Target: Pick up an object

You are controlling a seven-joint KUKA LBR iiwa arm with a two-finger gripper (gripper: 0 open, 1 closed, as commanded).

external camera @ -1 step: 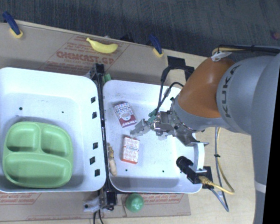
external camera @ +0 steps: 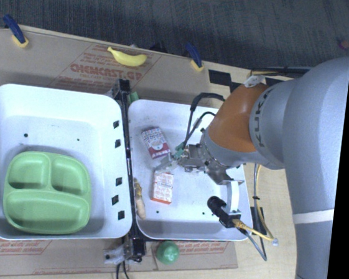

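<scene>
Gripper (external camera: 182,157) low in right bin (external camera: 152,224), between red-white carton (external camera: 154,141) and flat orange-white packet (external camera: 163,186); cannot tell how it is set. Both items look light, thin cardboard, crushable; packet lies flat, best taken across its short sides; carton offers taller edges. Green tray (external camera: 46,193) fills left bin (external camera: 16,102).

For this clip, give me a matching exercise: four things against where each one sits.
Things:
1. green divided tray
2. green ball
3. yellow clamp
4. red-and-white packet

Places:
A. on the cardboard above the bins
B. in the right bin
C. in the left bin
D. outside the bins, below the right bin's near edge

Pairs: 1-C, 2-D, 3-A, 4-B
</scene>
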